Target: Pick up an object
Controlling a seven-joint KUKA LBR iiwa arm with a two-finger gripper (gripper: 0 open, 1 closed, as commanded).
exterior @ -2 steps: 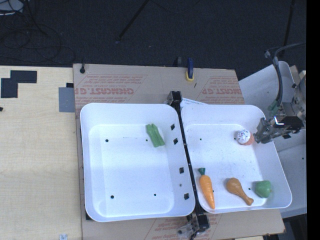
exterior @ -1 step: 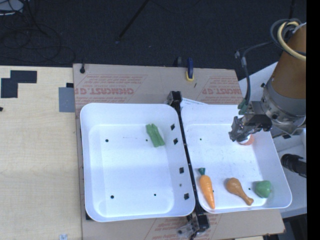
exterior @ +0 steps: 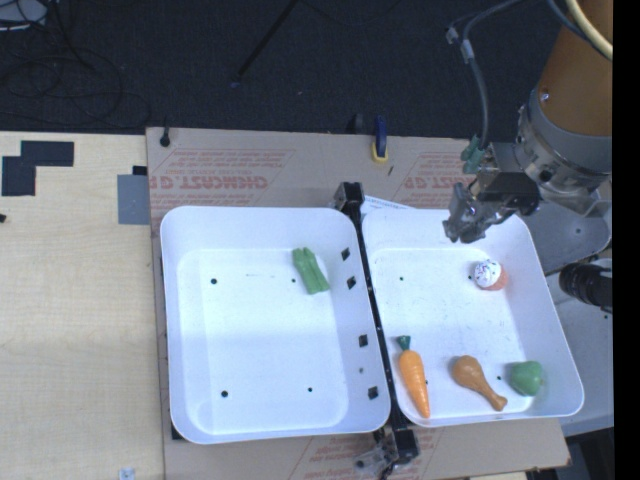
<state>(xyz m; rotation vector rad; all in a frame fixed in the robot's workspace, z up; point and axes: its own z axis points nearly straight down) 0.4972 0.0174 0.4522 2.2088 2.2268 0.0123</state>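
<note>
My gripper (exterior: 462,230) hangs over the far edge of the right bin (exterior: 545,298), well above its floor, with nothing visible between its fingers. A small white and orange ball-like object (exterior: 487,274) lies just in front of it and slightly right. Along the near side of the right bin lie an orange carrot (exterior: 413,378), a tan drumstick-shaped object (exterior: 476,380) and a green rounded object (exterior: 526,376). A green oblong object (exterior: 310,269) rests in the left bin (exterior: 190,298), towards its far right.
A black divider with clips (exterior: 362,308) runs between the two bins. Both bins sit on a cardboard sheet (exterior: 250,173). A cable (exterior: 478,78) loops down to the wrist from above.
</note>
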